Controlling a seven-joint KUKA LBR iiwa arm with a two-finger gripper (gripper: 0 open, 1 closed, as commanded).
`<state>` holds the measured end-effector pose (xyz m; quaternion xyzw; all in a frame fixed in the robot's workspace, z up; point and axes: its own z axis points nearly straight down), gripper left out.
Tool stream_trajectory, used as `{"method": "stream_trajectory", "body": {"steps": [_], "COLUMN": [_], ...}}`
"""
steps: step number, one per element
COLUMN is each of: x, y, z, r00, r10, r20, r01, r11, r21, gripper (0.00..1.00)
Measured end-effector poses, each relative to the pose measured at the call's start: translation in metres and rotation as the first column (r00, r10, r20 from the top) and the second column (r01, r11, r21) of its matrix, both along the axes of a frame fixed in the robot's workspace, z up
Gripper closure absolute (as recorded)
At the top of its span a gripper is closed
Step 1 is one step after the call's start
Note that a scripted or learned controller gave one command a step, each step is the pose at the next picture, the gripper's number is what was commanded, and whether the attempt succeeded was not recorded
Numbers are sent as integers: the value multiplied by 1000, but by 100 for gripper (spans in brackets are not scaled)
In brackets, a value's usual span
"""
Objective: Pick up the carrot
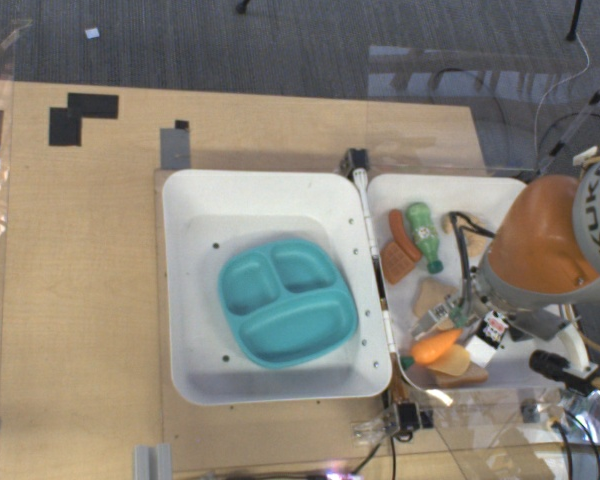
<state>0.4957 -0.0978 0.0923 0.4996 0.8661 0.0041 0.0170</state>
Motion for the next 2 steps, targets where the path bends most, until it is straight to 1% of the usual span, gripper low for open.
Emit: {"method": "stream_trajectory", "body": {"steps": [1,2], "x": [5,4], "y": [1,1], "z": [13,12], "r00": [1000,1000], "r10": [2,2], "r20": [13,12], "r01": [-2,-2], "r11": [1000,1000], "r21": [-1,-1], "gripper": [100,0]}}
